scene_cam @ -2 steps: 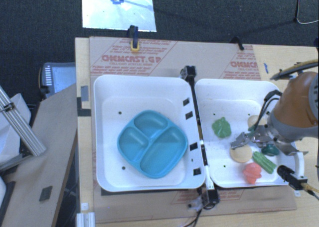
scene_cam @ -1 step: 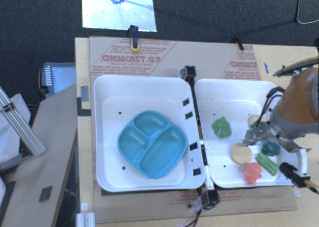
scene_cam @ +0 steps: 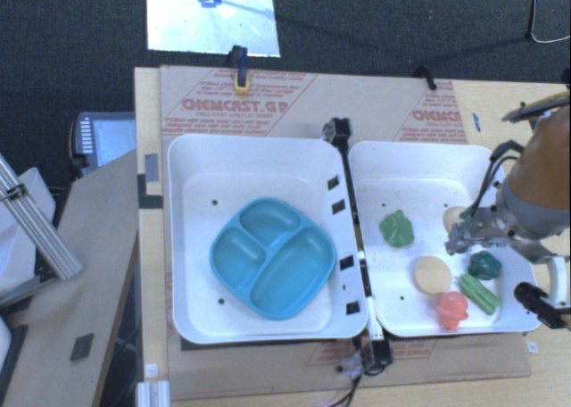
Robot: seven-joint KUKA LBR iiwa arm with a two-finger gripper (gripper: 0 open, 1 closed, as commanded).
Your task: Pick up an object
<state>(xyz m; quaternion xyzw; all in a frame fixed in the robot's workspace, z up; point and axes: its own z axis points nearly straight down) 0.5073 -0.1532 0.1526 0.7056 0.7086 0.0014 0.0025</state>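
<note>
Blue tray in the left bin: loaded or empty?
Empty. The blue tray lies flat in the left bin, all three compartments bare.

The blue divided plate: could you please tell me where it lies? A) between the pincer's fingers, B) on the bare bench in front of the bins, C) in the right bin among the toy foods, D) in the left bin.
D: the blue divided plate lies flat on the floor of the left bin, while the toy foods sit in the right bin.
</note>
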